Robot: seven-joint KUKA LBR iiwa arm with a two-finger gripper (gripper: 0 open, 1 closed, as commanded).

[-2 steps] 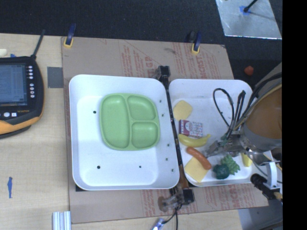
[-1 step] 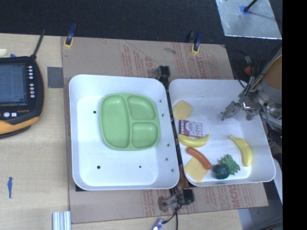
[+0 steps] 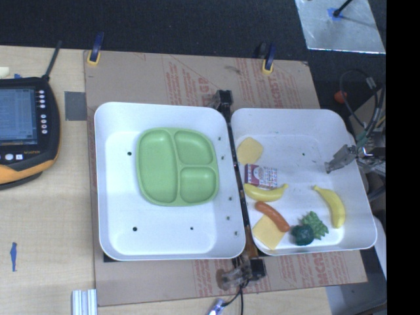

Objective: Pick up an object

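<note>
Right bin point(image 3: 295, 120) holds toy food: round yellow chip point(image 3: 249, 150) by left wall, red-white packet point(image 3: 261, 174) below it, banana point(image 3: 265, 191) under packet, sausage point(image 3: 272, 216), yellow cheese slice point(image 3: 268, 231) at front, dark ball point(image 3: 302, 235) touching green broccoli point(image 3: 315, 223), second banana point(image 3: 331, 205) toward right. End effector point(image 3: 341, 157) at bin's right rim, holding nothing; opening not discernible. Left bin point(image 3: 111, 176) carries green divided plate point(image 3: 177, 167). Tablet controller point(image 3: 23, 130) on counter point(image 3: 46, 241), far left.
</note>
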